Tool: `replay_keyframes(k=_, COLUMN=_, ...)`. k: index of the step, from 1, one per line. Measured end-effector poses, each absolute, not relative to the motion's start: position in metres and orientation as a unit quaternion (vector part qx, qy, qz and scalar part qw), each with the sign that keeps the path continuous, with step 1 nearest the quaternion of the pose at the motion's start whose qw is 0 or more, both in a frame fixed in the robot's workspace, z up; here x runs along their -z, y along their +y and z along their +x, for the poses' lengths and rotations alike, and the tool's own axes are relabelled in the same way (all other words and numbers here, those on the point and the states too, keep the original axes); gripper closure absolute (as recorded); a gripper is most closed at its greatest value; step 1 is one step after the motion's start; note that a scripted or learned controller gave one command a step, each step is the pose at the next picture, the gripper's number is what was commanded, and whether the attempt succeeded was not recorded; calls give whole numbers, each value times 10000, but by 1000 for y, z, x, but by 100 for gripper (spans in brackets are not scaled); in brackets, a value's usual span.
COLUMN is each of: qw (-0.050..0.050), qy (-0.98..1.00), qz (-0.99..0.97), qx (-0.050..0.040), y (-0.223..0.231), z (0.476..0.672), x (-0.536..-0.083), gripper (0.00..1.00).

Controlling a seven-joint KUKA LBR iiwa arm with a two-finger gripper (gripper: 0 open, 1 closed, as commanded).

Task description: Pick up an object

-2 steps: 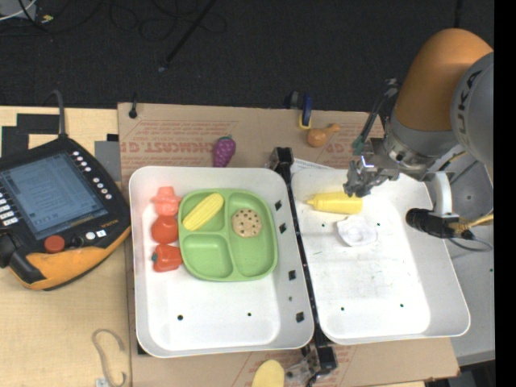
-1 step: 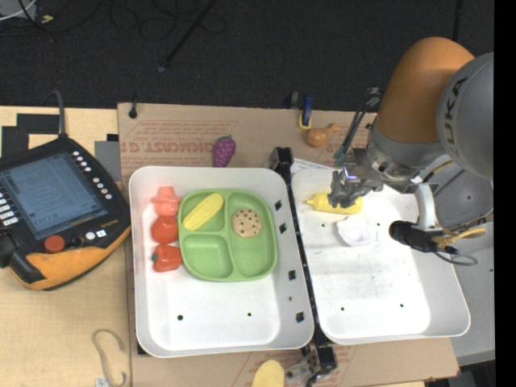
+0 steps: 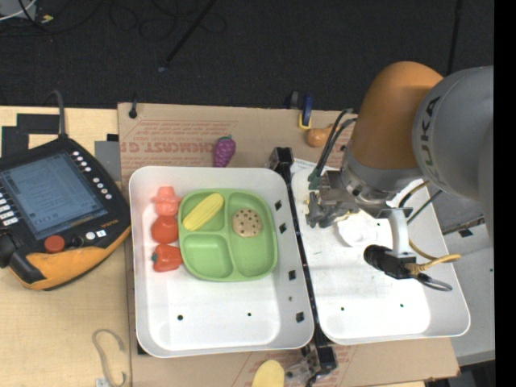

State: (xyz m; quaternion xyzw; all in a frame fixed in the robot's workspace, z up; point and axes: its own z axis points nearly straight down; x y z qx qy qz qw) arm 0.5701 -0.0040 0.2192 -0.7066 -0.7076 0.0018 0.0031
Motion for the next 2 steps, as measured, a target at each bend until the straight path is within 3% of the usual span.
replay_keyframes(k=1, qw=30, qy=-7076, qz=-7066, qx=-19, y=35, z=531, x=-221, gripper=100)
replay_keyframes(k=2, qw=6, qy=-7078, qz=-7064, qx=-5, y=31, z=546, x=-235, gripper=100)
